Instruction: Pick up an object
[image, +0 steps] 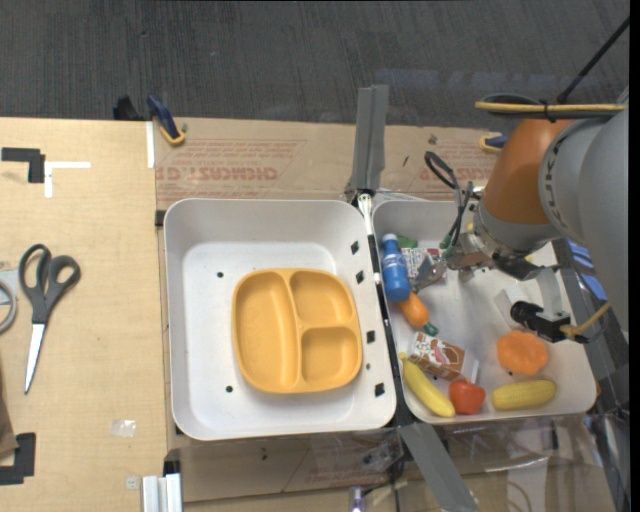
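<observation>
The tool (443, 262) hangs over the right bin (575, 400), touching a crumpled packet (432, 266); its opening I cannot tell. Just beside, a blue bottle (394, 268) lies lengthwise, cap pointing away.

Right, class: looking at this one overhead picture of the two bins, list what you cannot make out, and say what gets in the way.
- The claw: small and dark against clutter in the camera view, so open or shut is unclear.
- The right bin: its far right side is covered by the arm.
- The small carton: its print is too small to read.
- The scissors: one ring blends with a grey shape cut off by the left edge.
</observation>
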